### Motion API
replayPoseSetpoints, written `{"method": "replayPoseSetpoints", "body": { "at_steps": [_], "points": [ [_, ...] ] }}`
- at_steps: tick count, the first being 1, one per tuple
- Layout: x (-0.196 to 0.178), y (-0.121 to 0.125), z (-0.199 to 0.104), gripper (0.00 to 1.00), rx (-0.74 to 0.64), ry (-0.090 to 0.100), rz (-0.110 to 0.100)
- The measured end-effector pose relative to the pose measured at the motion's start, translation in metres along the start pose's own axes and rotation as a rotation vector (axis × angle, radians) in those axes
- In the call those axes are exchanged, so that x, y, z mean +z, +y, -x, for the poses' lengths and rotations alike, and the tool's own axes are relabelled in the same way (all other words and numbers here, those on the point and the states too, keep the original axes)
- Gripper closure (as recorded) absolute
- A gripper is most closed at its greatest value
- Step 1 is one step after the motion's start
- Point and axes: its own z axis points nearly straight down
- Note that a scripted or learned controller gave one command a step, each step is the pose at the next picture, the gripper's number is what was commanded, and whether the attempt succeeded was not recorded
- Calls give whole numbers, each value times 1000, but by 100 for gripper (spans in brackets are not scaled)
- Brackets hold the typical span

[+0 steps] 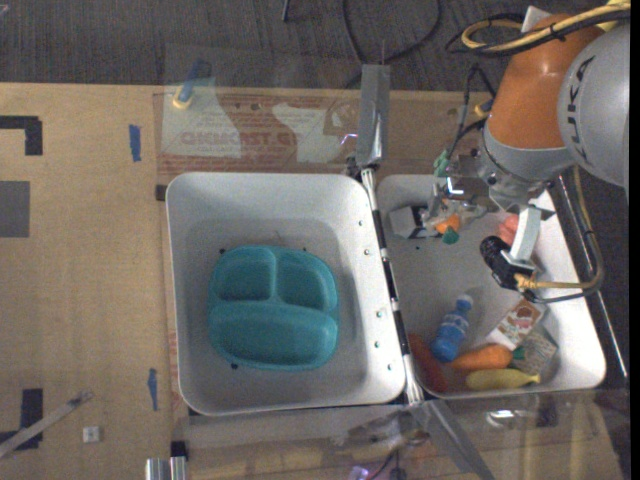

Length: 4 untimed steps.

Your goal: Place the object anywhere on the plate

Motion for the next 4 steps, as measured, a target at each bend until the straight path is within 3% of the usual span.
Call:
{"method": "replayPoseSetpoints", "body": {
  "at_steps": [1,2,3,4],
  "points": [
    [26,-31,-70,100,-113,1,-3],
    [52,-37,-91,100,-108,-10,13],
    [32,-89,-145,100,-150,1,-3],
    [83,-104,-153,100,-354,2,5]
  ]
}}
